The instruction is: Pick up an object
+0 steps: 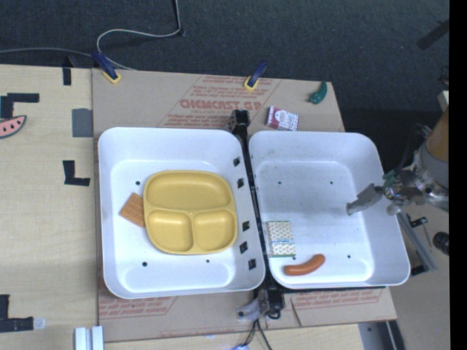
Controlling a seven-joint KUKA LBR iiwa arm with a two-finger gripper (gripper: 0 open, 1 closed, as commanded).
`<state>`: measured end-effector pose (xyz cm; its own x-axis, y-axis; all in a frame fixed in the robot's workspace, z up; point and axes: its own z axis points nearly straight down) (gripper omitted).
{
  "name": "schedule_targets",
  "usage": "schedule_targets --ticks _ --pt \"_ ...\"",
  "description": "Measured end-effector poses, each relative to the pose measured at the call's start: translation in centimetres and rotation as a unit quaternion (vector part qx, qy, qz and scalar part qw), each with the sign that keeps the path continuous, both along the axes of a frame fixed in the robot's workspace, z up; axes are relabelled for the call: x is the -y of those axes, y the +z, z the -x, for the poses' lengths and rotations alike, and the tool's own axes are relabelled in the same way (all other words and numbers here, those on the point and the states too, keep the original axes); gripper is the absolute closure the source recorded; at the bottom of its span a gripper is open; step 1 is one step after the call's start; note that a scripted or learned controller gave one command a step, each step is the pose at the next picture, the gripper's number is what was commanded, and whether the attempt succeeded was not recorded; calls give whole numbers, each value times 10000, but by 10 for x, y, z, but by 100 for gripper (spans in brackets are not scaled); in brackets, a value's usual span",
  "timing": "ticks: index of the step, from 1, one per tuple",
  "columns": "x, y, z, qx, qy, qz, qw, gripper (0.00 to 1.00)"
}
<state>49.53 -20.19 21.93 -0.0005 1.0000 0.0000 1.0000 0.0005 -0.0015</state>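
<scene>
In the right bin [321, 148] an orange-red sausage [303, 265] lies near the front wall. A small patterned square packet [281, 238] lies just left of it, against the bin's left wall. My gripper [368, 197] hangs over the right bin's right edge, well right of and behind both objects, and nothing shows in it. The left bin [117, 152] holds a yellow divided plate [191, 211] with a tan cracker-like piece [132, 209] sticking out from under its left side.
A small red and white packet [281, 118] and a teal object [318, 92] lie on the cardboard behind the right bin. Yellow clamps [255, 76] hold the cardboard's far edge. Black clips [239, 120] run along the seam between the bins.
</scene>
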Motion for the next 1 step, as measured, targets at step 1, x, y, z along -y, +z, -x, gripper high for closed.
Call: schedule_targets --ticks 1 --pt "-42 -106 13 -13 2 -10 10000 0"
